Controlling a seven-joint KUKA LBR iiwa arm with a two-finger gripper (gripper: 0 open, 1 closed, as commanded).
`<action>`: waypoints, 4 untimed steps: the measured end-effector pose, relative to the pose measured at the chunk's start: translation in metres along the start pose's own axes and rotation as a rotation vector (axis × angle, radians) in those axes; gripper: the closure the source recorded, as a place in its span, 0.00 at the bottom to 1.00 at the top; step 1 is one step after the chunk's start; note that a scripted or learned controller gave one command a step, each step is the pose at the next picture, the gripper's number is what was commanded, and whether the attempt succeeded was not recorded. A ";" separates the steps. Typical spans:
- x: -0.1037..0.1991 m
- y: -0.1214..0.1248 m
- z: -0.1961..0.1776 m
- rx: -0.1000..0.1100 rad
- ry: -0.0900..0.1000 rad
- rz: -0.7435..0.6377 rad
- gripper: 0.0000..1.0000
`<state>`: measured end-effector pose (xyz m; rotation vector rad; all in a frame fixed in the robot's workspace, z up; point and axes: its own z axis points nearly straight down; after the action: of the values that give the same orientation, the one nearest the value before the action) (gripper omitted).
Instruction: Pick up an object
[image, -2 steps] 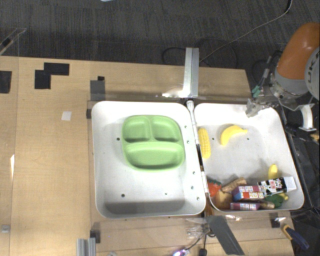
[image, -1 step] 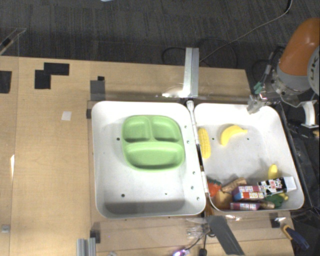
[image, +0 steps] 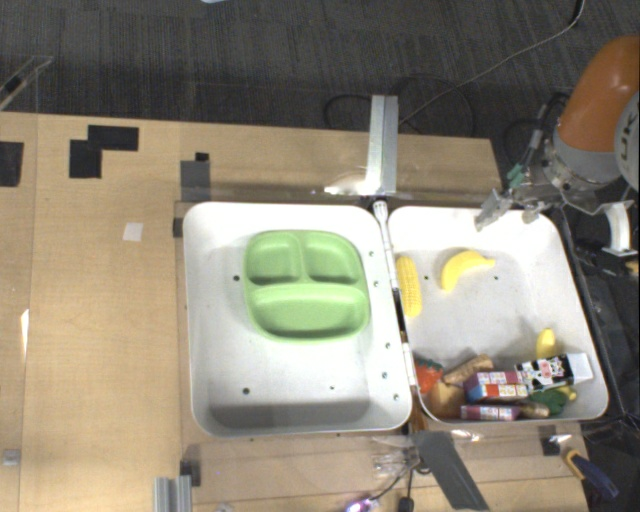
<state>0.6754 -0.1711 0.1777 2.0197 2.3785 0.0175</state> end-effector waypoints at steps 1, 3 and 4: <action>0.042 0.000 0.089 0.016 0.005 -0.077 0.00; 0.054 -0.016 0.062 0.016 0.009 -0.026 0.00; 0.054 -0.016 0.062 0.016 0.009 -0.026 0.00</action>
<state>0.6523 -0.1204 0.1152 1.9998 2.4171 0.0067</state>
